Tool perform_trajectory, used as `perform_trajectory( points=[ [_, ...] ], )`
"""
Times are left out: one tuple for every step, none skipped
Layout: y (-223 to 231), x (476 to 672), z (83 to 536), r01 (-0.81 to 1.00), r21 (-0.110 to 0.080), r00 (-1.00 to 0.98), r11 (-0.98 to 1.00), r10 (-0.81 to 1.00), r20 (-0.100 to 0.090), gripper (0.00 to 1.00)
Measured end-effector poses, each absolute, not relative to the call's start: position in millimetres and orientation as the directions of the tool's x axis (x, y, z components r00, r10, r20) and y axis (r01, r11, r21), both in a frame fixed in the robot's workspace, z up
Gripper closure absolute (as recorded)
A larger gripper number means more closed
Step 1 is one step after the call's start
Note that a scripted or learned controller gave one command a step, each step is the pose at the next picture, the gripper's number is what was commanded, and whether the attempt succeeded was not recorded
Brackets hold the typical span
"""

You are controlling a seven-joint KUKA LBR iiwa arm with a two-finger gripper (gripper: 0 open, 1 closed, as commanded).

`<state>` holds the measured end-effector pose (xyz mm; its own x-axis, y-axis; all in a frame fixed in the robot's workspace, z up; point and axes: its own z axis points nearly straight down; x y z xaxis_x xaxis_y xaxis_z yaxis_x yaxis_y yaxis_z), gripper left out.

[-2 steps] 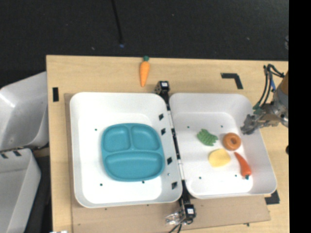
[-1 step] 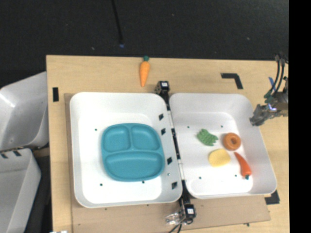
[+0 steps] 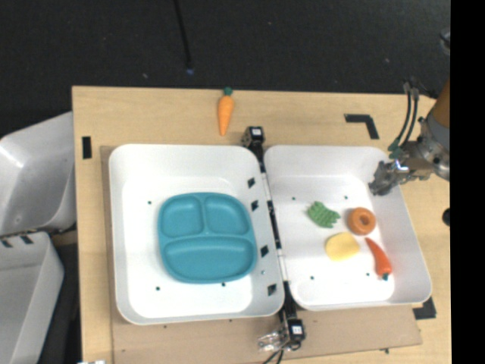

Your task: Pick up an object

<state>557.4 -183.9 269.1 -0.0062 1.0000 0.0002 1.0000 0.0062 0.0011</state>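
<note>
In the right bin lie a green leafy toy, an orange ring-shaped piece, a yellow lump and a red-orange chili pepper. My gripper hangs at the bin's right rim, up and to the right of the orange ring, apart from all the toys. Nothing is seen between its fingers. The arm's wrist reaches in from the right edge.
The left bin holds a blue divided plate. A toy carrot lies on the wooden bench behind the bins. Black clips join the two bins along the middle seam.
</note>
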Motion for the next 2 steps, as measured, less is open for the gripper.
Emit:
perform_trajectory(
  points=[
    [-122.2,560.9,264.0,1.0,0.001,-0.008,0.008,1.0,0.001,1.0],
    [-62.4,566.2,267.7,1.0,0.001,-0.008,0.008,1.0,0.002,1.0]
  ],
)
